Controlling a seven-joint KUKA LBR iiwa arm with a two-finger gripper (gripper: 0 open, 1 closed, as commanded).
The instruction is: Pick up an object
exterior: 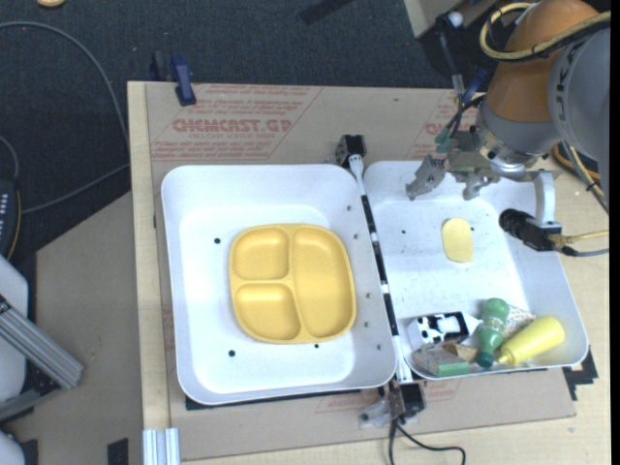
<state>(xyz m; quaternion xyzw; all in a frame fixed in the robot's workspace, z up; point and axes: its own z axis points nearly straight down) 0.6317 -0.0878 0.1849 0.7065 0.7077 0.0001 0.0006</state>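
Observation:
My gripper point(447, 183) hangs over the far end of the right bin point(542, 260), its two grey fingers point(422, 182) spread apart with nothing between them, so it is open. A small pale yellow oval object point(458, 239) lies on the bin floor just in front of the gripper, apart from it. At the bin's near end lies a pile: a yellow bottle point(531, 341), a green object point(494, 321), a black and white item point(441, 327) and a grey-brown piece point(443, 361).
The left bin point(194, 260) holds a yellow divided plate point(291, 283) with three compartments. A black clip point(351, 149) sits at the far end of the ridge between the bins. A black cable fitting point(528, 229) hangs at the right bin's right side.

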